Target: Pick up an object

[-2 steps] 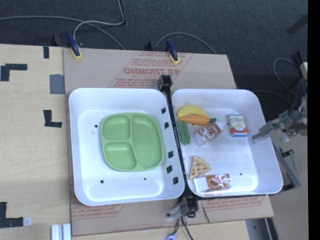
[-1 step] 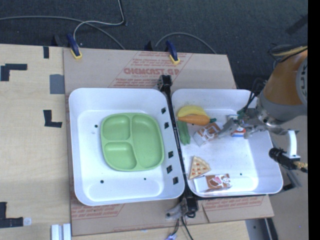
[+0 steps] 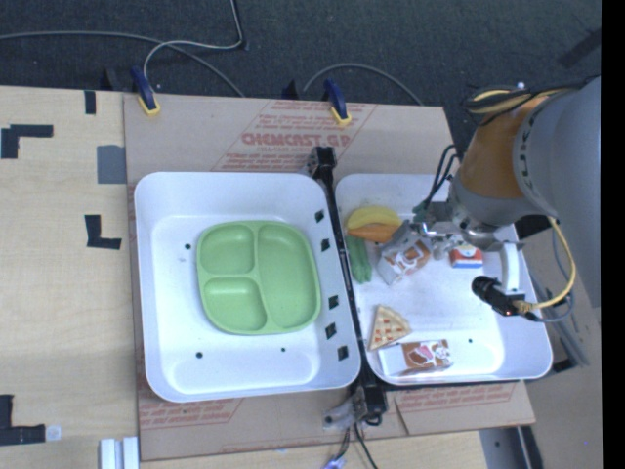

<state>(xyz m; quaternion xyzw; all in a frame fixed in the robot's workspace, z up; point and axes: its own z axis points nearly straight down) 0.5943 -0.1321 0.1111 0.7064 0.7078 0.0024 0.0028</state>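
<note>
The pincer point(image 3: 422, 234) hangs low in the right bin point(image 3: 518, 360); whether it is parted or closed cannot be told. Touching its tip lies a small snack packet point(image 3: 405, 259). Just left sits a toy banana point(image 3: 375, 223), then a green pickle point(image 3: 359, 260). Farther toward the bin's front edge lie a pizza slice point(image 3: 388, 326) and a flat card point(image 3: 423, 357). Beyond, in the left bin point(image 3: 166, 262), rests a green divided plate point(image 3: 259, 276).

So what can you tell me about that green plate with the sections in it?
The pale green plastic plate is a rounded square with three compartments: two smaller ones along one side and one longer one along the other, split by raised ridges. It lies flat, slightly turned, on the floor of the left white bin, roughly at its middle, clear of the walls. Nothing lies in its compartments, and no other object touches it.
</note>
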